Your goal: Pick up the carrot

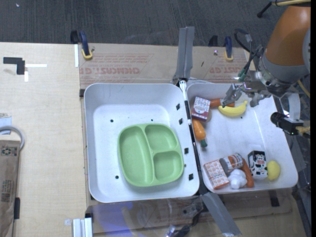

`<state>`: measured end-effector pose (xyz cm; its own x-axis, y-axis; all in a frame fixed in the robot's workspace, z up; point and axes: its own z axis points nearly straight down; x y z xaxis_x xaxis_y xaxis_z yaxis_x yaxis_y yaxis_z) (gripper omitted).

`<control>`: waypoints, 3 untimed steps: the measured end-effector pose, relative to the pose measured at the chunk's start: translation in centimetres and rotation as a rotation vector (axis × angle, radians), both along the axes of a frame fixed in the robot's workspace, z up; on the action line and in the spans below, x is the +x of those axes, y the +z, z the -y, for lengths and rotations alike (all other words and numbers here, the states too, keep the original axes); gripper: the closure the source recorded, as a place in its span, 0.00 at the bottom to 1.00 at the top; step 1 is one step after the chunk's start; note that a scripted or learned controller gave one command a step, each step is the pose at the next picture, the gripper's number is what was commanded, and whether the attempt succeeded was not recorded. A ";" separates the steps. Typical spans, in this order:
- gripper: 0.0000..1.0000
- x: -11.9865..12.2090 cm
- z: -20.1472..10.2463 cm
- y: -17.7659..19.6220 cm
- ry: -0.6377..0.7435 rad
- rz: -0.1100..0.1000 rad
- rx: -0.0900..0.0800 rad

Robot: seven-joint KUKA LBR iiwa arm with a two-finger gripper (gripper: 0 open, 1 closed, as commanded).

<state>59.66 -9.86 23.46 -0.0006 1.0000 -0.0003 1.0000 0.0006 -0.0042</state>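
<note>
- From the camera view, the grey arm (289, 38) with its orange band is seen reaching in from the right, over the far right corner of the right bin (289, 157).
- The wrist is bent downward and leftward, so that the tool (236, 97) is hung just above the banana (233, 110).
- Whether the tool is open or closed cannot be told; nothing is seen held in it.
- The carrot (199, 131) is laid against the right bin's left wall, its green end pointed toward the near side, just below a small red-and-white carton (201, 107).
- It is placed well apart from the tool.
- A green divided plate (150, 154) is set in the left bin (98, 132) on the bench (39, 112).
</note>
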 end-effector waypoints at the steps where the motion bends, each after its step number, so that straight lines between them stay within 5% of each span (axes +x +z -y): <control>1: 0.00 1.1 4.6 -4.6 0.067 0.002 0.000; 2: 0.00 -3.1 2.0 -14.4 -0.077 0.001 0.000; 3: 1.00 -3.1 2.1 -13.5 -0.082 0.000 0.000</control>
